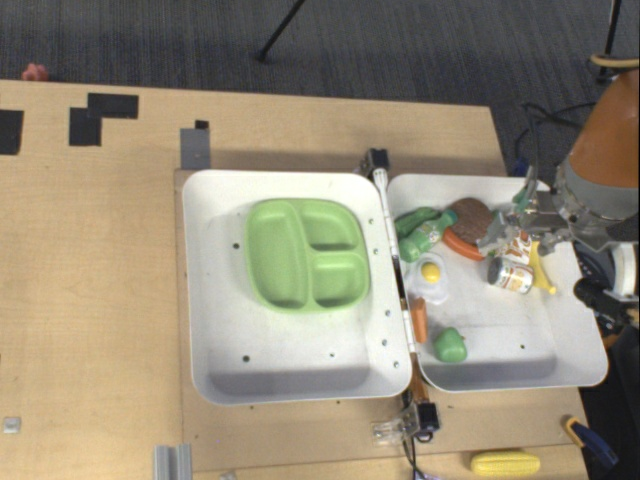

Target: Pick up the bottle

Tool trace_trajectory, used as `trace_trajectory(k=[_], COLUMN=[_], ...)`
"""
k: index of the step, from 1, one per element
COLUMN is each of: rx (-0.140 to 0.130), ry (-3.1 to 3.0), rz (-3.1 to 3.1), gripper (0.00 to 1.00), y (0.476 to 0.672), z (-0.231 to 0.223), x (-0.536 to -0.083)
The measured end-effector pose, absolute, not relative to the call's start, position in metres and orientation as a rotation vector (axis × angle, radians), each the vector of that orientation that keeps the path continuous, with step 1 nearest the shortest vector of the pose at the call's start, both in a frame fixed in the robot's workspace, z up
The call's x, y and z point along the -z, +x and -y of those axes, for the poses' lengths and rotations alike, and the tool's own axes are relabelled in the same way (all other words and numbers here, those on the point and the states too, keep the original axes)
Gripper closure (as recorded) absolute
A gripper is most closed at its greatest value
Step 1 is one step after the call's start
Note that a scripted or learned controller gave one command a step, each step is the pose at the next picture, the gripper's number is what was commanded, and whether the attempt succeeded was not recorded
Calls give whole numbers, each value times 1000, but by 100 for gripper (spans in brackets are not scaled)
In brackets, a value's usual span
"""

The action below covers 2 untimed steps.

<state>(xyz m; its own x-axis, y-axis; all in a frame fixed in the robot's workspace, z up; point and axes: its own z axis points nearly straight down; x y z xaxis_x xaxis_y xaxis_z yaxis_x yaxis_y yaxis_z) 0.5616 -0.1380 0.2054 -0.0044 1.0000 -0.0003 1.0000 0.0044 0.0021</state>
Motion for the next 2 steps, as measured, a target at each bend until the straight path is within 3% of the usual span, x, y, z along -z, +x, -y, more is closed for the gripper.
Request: trace_trajectory(k=[1, 2], rx=[0, -1], ry=[2537, 2654], rz=[-1855, -1679], gripper=[0, 0], y=[566, 629], z=[86, 99], x=[-146, -85])
